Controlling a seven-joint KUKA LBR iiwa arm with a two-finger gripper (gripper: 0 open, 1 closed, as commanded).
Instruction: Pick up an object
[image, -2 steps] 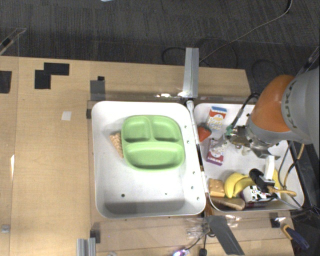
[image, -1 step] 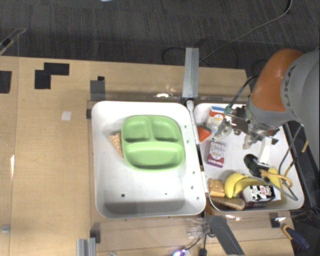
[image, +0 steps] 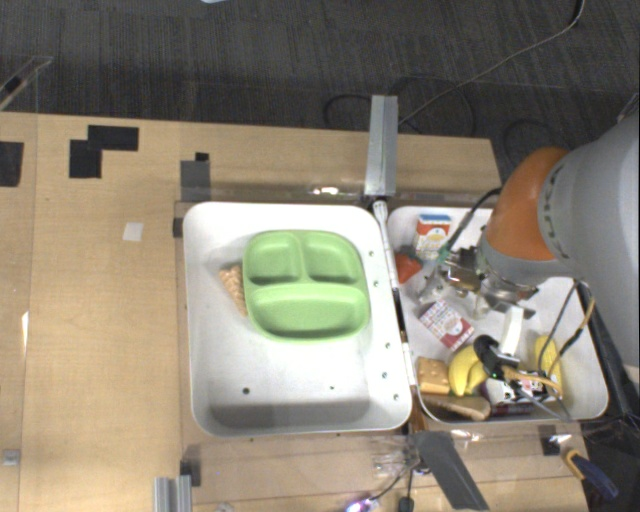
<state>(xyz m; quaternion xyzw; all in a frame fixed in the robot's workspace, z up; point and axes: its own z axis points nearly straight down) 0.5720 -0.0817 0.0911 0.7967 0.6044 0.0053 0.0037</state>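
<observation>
Arm (image: 560, 215) reaches into the cluttered right bin (image: 598, 395), gripper (image: 450, 275) low over a small packet (image: 444, 322), apparently to grab it; jaw state can't be told.

Two bins sit side by side. In the left bin (image: 215, 390) a divided plate (image: 304, 283) lies toward the far side. The right bin (image: 592, 398) holds bananas (image: 463, 370) near the front, a carton (image: 432, 234) at the far end.

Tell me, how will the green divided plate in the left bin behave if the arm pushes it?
The green plate looks rigid, probably light plastic. It lies flat on the left bin, so it would likely slide, not tip. Its smooth raised rim may be slippery.
</observation>
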